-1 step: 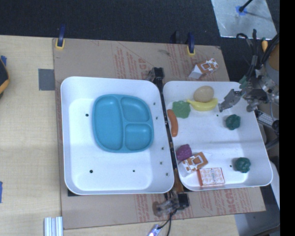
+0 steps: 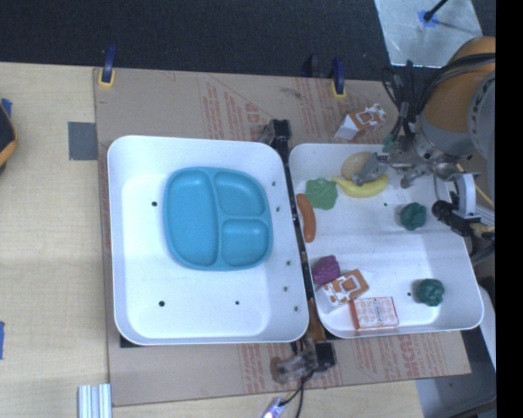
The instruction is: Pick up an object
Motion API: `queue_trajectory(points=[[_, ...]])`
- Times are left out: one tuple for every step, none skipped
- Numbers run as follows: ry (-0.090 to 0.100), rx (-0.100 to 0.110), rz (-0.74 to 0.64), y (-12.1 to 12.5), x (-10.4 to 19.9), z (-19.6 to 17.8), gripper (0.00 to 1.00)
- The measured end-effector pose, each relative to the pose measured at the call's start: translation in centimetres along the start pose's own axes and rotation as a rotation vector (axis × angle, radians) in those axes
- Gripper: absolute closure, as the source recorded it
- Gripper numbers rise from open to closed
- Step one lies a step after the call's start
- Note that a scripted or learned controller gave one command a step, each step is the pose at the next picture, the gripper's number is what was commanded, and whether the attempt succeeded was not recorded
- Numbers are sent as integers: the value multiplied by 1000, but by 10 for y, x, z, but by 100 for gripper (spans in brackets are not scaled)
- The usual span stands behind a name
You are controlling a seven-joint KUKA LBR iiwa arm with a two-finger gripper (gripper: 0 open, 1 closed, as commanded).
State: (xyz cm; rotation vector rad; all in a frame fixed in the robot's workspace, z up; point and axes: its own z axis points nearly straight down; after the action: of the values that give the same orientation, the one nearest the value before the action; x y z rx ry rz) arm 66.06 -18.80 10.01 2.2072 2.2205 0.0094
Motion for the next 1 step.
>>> queue_trajectory(points=[[3,0,1,0,-23,0,0]])
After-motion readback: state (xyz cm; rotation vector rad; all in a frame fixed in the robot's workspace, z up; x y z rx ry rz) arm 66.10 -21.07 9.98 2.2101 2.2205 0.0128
